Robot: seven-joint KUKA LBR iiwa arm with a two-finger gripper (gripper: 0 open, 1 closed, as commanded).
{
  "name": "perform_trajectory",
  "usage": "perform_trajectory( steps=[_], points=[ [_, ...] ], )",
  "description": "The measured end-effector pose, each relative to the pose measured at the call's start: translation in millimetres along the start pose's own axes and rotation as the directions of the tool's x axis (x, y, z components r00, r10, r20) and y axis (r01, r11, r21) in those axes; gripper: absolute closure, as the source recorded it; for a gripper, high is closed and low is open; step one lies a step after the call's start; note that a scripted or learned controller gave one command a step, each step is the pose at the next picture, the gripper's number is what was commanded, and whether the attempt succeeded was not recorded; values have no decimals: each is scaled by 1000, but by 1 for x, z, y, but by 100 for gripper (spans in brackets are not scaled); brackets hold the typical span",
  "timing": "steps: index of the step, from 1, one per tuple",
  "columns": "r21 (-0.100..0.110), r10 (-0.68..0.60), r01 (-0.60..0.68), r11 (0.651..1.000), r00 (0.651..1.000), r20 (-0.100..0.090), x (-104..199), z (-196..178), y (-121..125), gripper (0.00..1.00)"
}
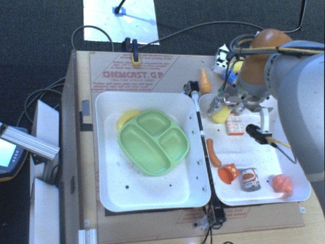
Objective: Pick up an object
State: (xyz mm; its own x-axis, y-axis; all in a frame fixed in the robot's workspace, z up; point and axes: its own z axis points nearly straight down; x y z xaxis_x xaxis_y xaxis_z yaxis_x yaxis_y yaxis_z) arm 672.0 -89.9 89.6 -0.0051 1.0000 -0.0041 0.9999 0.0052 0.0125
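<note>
Grey arm with orange band reaches in from the right, wrist over the upper part of the right white bin (pixel 297 184). Hand (pixel 227 104) sits low at that bin's upper left corner, directly above a yellow rounded plastic object (pixel 220 116). Cannot tell how far the hand is open, nor whether anything is in it; wrist body hides it.

Right bin contents: small white box with red-orange print (pixel 234 126) just beside the yellow object, print unreadable; orange sausage-shaped toy (pixel 214 152) near the divider; orange cup-like piece (pixel 228 173); small can with brown-and-white label (pixel 250 180), text too small to read; pink lumpy toy (pixel 282 184) at lower right.

Left white bin (pixel 109 187) holds a green sectioned plastic tray (pixel 153 142) lying over a yellow item (pixel 127 118).

Cardboard sheet (pixel 147 70) on the table under the bins reads "CHEMCAST GP" in red. Orange carrot-shaped toy (pixel 204 81) lies on it above the bins.
</note>
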Motion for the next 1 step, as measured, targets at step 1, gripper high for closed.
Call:
perform_trajectory(
  steps=[1],
  points=[
    [-3, -4, 4, 1000, 1000, -1, 1, -12, 2, 100]
  ],
)
